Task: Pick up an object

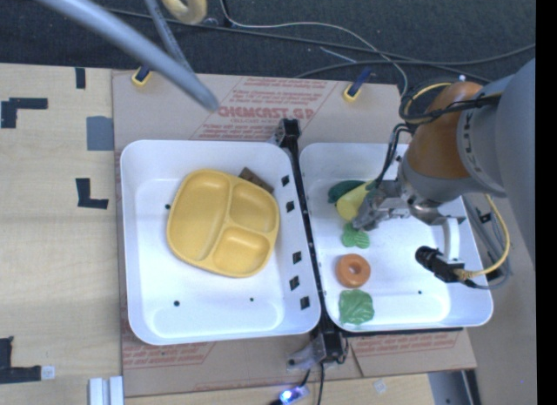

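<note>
Where the arm (pixel 474 146) reaches in from the right, grey with its orange band above the wrist, the gripper (pixel 367 213) comes down into the right bin (pixel 470 307), near that bin's upper left part. Its tip sits against a yellow object (pixel 350 204) with a dark green piece (pixel 339 192) at its upper left; the metal end overlaps the yellow object's right edge, so the two appear to touch. Whether the tool is spread or closed cannot be told from this slanted view, since the wrist and its own body hide the tip, and nothing can be seen clamped in it.

Just below the gripper lies a small green object (pixel 354 238), close to the yellow one. Further down the same bin rests an orange ring (pixel 352 270), and below that, near the bin's lower left corner, a larger green leafy object (pixel 356 307). All four lie along the left side of the right bin, flat on its floor.

A black cable fitting (pixel 432 261) with yellow wire hangs off the arm over the right half of that bin.

In the left bin (pixel 139 255) lies a yellow divided tray (pixel 224 222), tilted, with a small dark brown object (pixel 252 177) peeking out at its upper right edge.
</note>
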Available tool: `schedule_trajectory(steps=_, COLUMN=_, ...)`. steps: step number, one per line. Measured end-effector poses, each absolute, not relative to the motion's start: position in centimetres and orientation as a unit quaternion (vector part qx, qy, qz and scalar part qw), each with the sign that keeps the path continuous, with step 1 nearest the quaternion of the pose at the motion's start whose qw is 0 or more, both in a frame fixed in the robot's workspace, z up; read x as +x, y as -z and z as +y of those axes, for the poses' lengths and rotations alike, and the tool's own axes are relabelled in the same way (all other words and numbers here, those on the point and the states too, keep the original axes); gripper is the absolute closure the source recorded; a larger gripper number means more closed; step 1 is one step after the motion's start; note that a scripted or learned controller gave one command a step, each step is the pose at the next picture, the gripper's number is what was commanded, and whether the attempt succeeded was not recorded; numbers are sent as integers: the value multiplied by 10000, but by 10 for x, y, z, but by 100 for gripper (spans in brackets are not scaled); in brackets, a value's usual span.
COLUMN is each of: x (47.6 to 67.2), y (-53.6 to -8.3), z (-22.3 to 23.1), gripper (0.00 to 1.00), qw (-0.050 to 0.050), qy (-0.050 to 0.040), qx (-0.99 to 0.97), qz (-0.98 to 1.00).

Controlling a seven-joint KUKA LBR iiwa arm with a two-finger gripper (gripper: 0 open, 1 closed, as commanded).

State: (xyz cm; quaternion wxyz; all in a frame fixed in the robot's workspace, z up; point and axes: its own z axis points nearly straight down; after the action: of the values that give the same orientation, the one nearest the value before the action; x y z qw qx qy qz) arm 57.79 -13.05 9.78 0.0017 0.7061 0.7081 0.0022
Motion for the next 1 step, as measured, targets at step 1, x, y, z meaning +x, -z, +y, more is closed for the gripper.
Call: schedule_trajectory(steps=1, x=583, y=-161, z=-130, gripper=100, qw=19, qy=-13, qx=7064, qz=7078)
